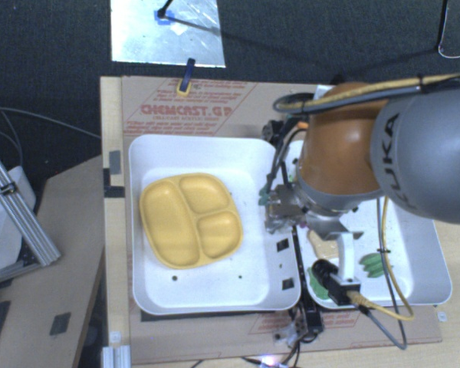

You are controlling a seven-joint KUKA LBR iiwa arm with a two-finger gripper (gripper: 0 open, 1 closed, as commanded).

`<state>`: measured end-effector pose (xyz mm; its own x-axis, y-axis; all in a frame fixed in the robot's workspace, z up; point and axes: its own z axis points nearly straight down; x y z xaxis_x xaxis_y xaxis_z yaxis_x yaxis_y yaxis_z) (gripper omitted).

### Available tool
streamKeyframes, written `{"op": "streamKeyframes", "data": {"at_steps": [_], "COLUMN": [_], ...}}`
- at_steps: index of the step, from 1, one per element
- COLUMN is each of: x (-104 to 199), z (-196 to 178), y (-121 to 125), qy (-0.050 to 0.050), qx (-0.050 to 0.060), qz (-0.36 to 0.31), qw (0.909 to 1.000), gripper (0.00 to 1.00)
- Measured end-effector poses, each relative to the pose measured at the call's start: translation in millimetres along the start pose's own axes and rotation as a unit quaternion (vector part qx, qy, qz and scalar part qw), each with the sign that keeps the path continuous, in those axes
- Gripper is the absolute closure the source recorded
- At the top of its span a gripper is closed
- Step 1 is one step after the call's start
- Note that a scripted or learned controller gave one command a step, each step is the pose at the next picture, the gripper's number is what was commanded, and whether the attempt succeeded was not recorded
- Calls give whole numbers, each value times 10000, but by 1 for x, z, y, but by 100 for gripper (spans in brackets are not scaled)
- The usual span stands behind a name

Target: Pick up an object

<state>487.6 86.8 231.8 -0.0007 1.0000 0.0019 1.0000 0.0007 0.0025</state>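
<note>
Object: a yellow divided plate (190, 219) with three compartments, the plainest candidate for picking up.
Where it lies: flat on the floor of the left bin (215, 294), left of centre and clear of all four walls.
Handling: it looks like moulded plastic, so probably light, stiff and smooth enough to slip. It should not break easily.
Where to take hold: it is too broad to span. A pinch on the raised outer rim or on a ridge between two compartments seems best. The right rim lies nearest the gripper.
Gripper: the gripper (282, 215) sits low over the wall that the two bins share, to the right of the plate and apart from it. Nothing can be seen held in it.
Gripper opening: cannot tell, as the wrist above covers it.
Other candidates: a green thing (373, 264) lies in the right bin (437, 282), towards the near side. A pale thing (322, 245) shows just below the wrist. Both are partly covered, and what they are is unclear.
Hidden: the arm (414, 159) covers most of the right bin, so anything else in there is unknown.
Hard to make out: two small dark squares (282, 245) lie on the left bin's floor, close to its right wall. They could be loose objects or marks.
Beneath: a cardboard sheet (192, 110) with red print lies under both bins.
</note>
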Motion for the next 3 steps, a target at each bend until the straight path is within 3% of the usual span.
{"op": "streamKeyframes", "data": {"at_steps": [1, 2, 3], "x": [66, 55, 38], "z": [90, 133, 7], "y": [-4, 84, 132], "qy": [-4, -4, -1], "qx": [54, 21, -78], "qz": [-37, -8, -9], "qw": [10000, 10000, 10000], "gripper": [100, 100, 100]}}
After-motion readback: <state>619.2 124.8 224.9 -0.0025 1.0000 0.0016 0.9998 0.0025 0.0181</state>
